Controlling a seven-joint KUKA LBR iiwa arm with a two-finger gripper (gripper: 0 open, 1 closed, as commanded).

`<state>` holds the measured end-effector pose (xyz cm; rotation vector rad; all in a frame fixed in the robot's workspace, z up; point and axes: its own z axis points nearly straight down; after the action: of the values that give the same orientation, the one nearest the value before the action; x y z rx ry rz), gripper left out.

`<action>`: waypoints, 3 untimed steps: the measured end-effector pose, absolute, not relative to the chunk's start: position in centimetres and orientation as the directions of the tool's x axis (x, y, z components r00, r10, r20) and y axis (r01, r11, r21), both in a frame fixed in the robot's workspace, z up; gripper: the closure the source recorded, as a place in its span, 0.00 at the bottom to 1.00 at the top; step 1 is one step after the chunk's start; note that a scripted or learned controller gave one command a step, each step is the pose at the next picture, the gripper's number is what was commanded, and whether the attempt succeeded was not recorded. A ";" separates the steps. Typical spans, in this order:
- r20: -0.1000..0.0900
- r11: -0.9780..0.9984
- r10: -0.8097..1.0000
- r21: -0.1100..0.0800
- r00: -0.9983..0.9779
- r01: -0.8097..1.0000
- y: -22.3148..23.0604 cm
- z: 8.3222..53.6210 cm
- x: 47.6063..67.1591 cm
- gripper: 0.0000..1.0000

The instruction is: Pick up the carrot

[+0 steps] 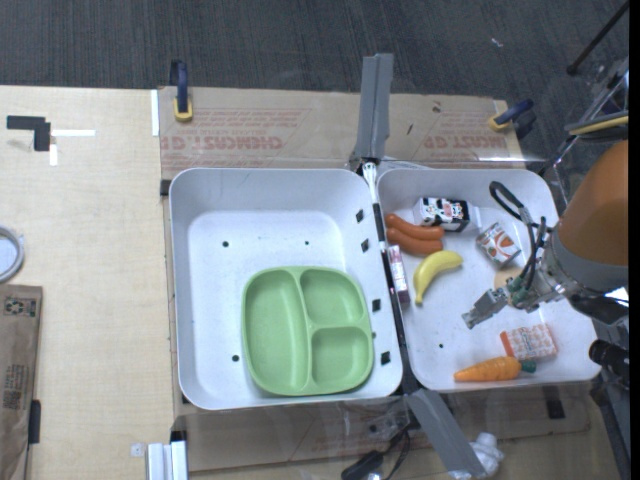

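orange carrot (489, 370) (green-tipped), yellow banana (436, 270), green plate (306, 330)

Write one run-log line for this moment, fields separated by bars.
task: pick up carrot | carrot: near front edge of right bin | gripper: above bin floor, behind carrot, apart | grasp: none
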<state>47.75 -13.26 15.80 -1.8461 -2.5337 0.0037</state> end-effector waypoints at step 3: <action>0.001 0.683 0.730 -0.002 -0.683 0.730 -13.4 26.3 56.9 0.00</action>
<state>56.91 -13.36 26.29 -1.2494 -2.8801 0.0023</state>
